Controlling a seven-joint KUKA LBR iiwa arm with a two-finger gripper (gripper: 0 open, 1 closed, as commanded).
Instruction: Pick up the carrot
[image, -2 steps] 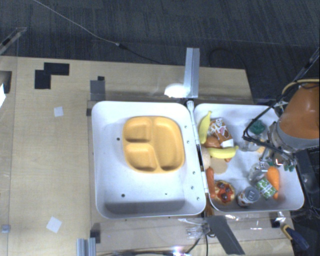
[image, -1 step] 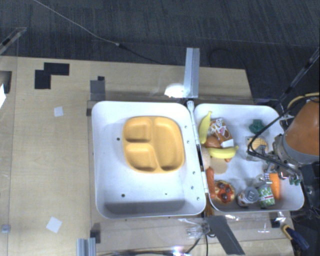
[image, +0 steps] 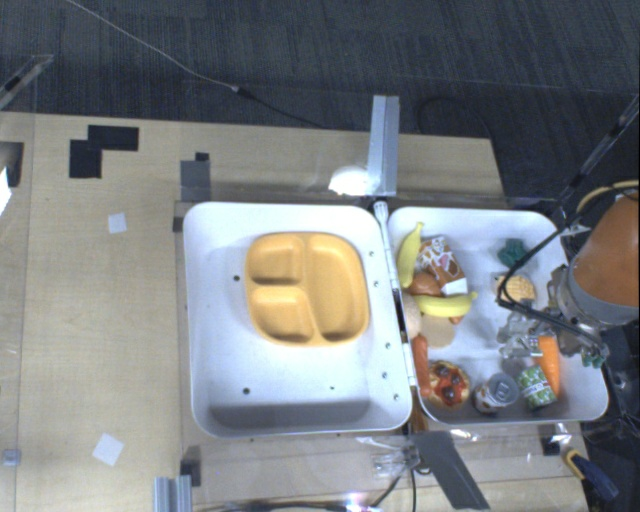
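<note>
- Looking down from the one fixed camera, the tabletop (image: 120, 330) carries two white bins: the left bin (image: 215, 300) holds a yellow divided plate (image: 303, 288), and the right bin (image: 590, 405) is crowded with toy food.
- The carrot (image: 549, 362) lies in the right bin's near right corner, orange and roughly upright in the picture, with a small green can (image: 537, 388) touching its lower end and a grey round lid (image: 499, 390) just beside that.
- The arm (image: 610, 265) reaches in from the right, and the jaws (image: 528, 338) sit low over the bin, just left of the carrot's top; whether they are open or closed I cannot tell, and nothing shows between them.
- Other items sit well apart: a banana (image: 409, 256), a second banana (image: 443, 305), a strawberry-like piece (image: 447, 383) and a green bit (image: 514, 251).
- To do the grasp well, I judge the jaws should centre over the carrot's middle, straddle its narrow width, and come down clear of the can and the bin wall, since a crowded corner could easily spoil the pick.
</note>
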